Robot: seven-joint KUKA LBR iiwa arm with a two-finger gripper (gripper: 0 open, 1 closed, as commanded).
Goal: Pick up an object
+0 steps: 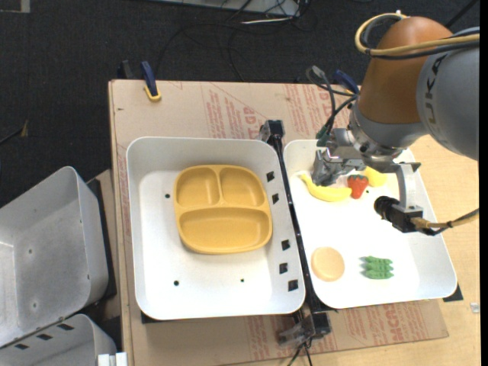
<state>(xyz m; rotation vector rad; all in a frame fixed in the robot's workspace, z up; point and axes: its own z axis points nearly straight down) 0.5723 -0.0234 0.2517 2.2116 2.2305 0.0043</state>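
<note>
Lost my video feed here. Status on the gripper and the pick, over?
Gripper low in right white bin, over yellow toy banana. Nothing seen held. Small red toy crowds the banana.

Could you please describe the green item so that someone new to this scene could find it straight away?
Look at the right-hand white bin, the one the arm reaches into. Near its front edge lies a small green toy, just right of a round tan disc. It is the bin's one green thing; the banana and the red piece lie further back, by the gripper.
</note>
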